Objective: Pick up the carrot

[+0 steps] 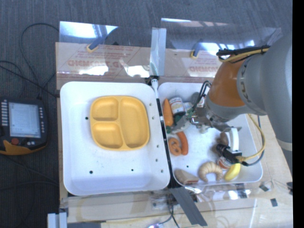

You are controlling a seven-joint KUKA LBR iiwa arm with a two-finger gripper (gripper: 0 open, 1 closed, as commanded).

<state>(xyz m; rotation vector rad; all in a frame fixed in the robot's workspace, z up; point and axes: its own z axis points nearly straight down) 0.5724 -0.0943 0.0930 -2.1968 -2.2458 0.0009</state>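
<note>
The carrot [167,113] is a slim orange piece lying lengthwise against the left wall of the right bin [251,175], near the divider. My gripper [194,118] hangs over the middle of that bin, a short way to the carrot's right, below the orange wrist band. Nothing can be seen held in it. The arm covers the bin's upper right part.
A small jar [176,104] and something green [182,118] sit between carrot and gripper. A curled orange piece [178,144], a croissant [211,171], a banana [231,172] and a brown item [186,176] lie toward the front. The left bin [76,175] holds a yellow divided plate [119,122].
</note>
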